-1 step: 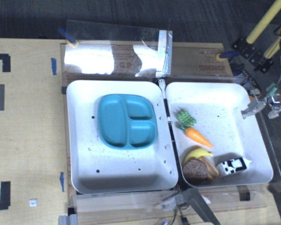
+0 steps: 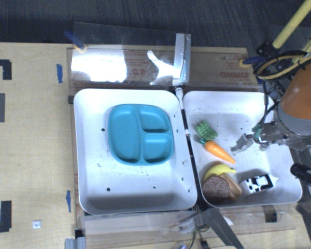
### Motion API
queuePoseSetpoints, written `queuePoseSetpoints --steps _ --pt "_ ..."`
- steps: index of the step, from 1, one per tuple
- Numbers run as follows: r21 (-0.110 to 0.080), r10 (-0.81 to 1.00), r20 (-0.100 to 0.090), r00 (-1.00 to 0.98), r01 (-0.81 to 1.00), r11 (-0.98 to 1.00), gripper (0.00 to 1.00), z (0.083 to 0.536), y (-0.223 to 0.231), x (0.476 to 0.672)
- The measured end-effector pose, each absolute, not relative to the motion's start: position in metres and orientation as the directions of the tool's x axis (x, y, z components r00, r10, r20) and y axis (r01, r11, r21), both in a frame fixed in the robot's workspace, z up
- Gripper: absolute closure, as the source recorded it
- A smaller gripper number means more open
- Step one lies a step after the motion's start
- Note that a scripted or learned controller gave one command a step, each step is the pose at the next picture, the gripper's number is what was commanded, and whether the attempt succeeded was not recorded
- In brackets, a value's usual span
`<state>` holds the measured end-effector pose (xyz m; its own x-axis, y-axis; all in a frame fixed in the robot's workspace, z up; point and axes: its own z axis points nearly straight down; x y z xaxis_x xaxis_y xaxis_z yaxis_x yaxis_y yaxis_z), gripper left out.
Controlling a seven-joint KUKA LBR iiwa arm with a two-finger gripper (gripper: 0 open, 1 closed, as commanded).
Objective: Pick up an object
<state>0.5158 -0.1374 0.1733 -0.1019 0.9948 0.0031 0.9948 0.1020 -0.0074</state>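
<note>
Two shallow white bins sit side by side on the bench. Left bin [image 2: 88, 154]: holds one blue divided tray [image 2: 141, 134], three compartments, lying flat near the bin's middle. Right bin [image 2: 228, 105]: holds four items. Item one, toy carrot [image 2: 216, 147], orange body with green leafy top, lying slantwise close to the wall shared with the left bin. Item two, yellow banana [image 2: 219, 169], just below the carrot and apart from it. Item three, brown rounded object [image 2: 218, 187], perhaps a bun or muffin, touching the banana's lower side. Item four, small black-and-white object [image 2: 257, 184], too small to identify, near the bin's lower right corner, just beside the brown object.

Gripper [image 2: 242, 144]: over the right bin, right of the carrot, near it but apart. Fingers appear parted with nothing between them, though the view is poor at this scale. Arm: grey, orange band [image 2: 301, 100] above the wrist, entering from the right.
</note>
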Motion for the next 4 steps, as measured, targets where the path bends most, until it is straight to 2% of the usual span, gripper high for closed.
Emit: queuePoseSetpoints --steps 1,2,3,4 --pt "0.006 0.964 -0.002 -0.267 0.964 0.267 0.00 0.088 -0.097 0.554" --pt "0.010 0.980 -0.001 -0.199 0.980 0.199 0.00 0.189 -0.049 0.538" --pt "0.008 0.986 -0.003 -0.168 0.986 0.168 0.00 0.088 -0.101 0.567" --pt "0.013 0.986 -0.004 -0.167 0.986 0.167 1.00 0.100 -0.102 0.568"
